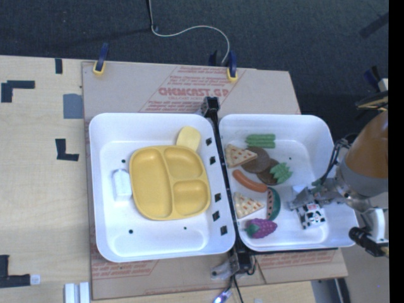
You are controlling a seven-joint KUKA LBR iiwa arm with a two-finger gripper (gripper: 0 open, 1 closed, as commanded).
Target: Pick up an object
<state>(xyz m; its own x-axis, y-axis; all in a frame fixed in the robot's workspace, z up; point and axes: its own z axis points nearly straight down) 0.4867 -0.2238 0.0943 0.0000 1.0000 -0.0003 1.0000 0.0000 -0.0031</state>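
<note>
Black-and-white toy [311, 217] in right bin [322, 131], fingers [307, 202] just above, grip state unclear.

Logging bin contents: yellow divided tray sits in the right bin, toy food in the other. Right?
Wrong bin. The camera view shows the yellow divided tray in the left bin; the toy food, such as the purple grapes, lies in the right bin.

cardboard sheet [265, 87], blue clamps [231, 65], white cable [189, 30]
</note>
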